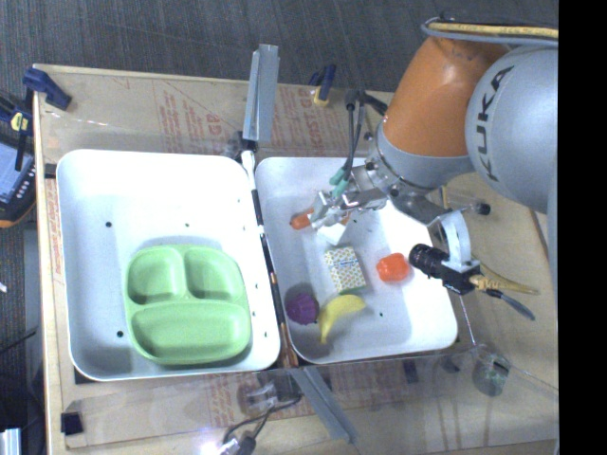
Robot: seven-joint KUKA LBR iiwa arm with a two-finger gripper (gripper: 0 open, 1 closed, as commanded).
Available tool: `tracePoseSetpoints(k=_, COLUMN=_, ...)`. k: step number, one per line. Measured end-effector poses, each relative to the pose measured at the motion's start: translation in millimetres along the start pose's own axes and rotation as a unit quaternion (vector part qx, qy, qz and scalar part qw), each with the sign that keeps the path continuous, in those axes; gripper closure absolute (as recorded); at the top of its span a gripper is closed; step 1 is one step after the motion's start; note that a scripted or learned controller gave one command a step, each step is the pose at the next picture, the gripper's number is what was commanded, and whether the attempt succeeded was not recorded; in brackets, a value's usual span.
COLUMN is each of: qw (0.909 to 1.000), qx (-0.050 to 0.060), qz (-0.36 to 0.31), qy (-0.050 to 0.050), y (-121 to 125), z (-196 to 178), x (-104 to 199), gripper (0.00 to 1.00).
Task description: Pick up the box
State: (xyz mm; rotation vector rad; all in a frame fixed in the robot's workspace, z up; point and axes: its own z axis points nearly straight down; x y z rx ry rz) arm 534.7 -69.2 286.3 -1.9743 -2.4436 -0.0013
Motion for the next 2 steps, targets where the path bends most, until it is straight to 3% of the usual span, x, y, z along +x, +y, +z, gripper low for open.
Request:
tracePoseSetpoints(k=1, qw=0.9990, qx=0.002, qz=-0.044, qy=0.001, y=-25.8, z=129.0, x=-93.9, gripper=1.00)
tracePoseSetpoints(k=2, qw=0.9932, qx=0.000, qz=-0.116, qy=0.000, y=-20.8, z=47.8, x=-28.2, gripper=1.00)
